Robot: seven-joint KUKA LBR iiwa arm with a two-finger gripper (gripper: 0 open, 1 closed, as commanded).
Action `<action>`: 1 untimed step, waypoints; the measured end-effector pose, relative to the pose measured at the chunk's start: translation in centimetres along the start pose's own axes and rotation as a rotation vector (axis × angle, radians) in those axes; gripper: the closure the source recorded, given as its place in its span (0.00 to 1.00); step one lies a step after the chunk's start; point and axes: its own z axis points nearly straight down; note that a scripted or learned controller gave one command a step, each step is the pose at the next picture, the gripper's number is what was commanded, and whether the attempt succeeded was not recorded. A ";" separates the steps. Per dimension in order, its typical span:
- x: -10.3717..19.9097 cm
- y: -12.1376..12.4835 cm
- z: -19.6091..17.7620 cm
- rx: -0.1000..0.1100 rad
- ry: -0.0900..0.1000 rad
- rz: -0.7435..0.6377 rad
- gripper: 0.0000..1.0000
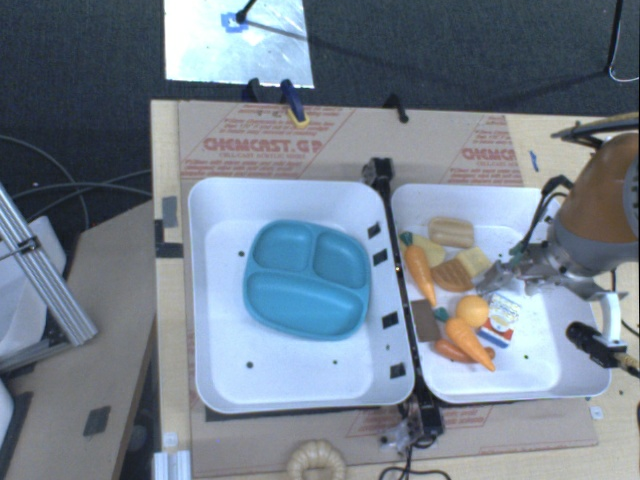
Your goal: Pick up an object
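The arm (600, 208) is cut off by the right edge, and its orange band and grey wrist cover the right bin's (535, 378) far right wall. The end effector (497, 280) is seen low over the middle of that bin, among the toys; whether it is spread or pressed together cannot be told, since the metal parts blur into a white packet (503, 313) beneath. No toy is seen clearly gripped. The toys are crowded in the bin's left half: a bun (451, 232), a yellow block (474, 262), a brown wedge (451, 274), a long carrot (419, 272), an orange ball (472, 311) and a smaller carrot (470, 348). A dark flat piece (426, 321) beside the divider is hard to identify. Bare floor is left along the bin's near and right sides. In the left bin (225, 368) a blue tray (307, 278) is set centrally, with bare margin all round
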 end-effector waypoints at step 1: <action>0.0 0.1 1.6 -0.003 -0.001 0.000 0.00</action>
